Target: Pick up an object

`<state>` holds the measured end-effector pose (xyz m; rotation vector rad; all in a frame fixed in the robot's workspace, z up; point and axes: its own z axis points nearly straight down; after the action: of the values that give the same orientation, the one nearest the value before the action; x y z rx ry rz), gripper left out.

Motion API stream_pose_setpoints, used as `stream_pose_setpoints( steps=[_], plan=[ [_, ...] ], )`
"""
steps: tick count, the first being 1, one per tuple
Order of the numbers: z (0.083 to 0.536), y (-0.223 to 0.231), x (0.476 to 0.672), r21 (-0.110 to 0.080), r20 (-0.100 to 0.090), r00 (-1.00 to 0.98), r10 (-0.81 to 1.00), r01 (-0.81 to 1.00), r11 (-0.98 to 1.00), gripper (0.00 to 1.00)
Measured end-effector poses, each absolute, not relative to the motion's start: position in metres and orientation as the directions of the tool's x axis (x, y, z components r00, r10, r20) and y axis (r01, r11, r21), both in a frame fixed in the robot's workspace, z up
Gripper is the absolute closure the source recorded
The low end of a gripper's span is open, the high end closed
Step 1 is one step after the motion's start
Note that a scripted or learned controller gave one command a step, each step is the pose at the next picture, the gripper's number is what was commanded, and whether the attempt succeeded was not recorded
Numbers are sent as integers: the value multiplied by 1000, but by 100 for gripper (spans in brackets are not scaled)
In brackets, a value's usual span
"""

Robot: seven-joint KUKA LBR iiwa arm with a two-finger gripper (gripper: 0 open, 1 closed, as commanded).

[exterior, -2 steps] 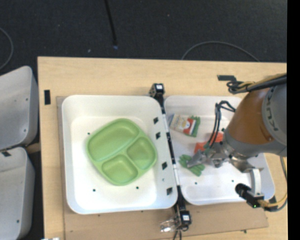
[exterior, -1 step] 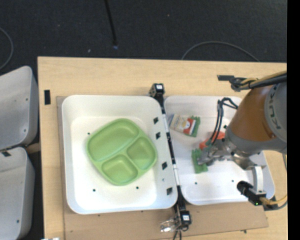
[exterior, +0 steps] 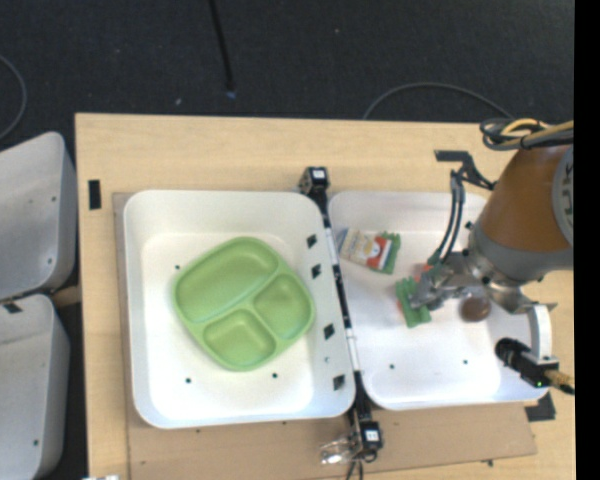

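Green block (exterior: pixel 413 303) (small, boxy, a bit tilted) lies in the right bin (exterior: pixel 430 383), touching the pincer (exterior: pixel 432 293); I cannot tell its grip. A shiny packet (exterior: pixel 370 250) sits near the block.

Grey arm (exterior: pixel 525 218) from the right — pincer (exterior: pixel 432 290) low, angled left

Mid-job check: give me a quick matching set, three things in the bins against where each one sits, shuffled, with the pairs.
Things:
1. green divided plate
2. small packet
3. green block

Places:
A. right bin, near its top left corner
B. left bin, around the middle
C. right bin, at the gripper

Pairs: 1-B, 2-A, 3-C
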<state>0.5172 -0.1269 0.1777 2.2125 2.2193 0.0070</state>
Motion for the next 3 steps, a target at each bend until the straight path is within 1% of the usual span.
stream_pose_setpoints(
  steps=[1,2,3],
  plan=[
    [220,-128,519,7,-2,-3,1000,1000,3,100],
    [217,-84,533,2,0,-6,1000,1000,6,100],
    [212,-32,543,2,0,-6,1000,1000,6,100]
  ],
)
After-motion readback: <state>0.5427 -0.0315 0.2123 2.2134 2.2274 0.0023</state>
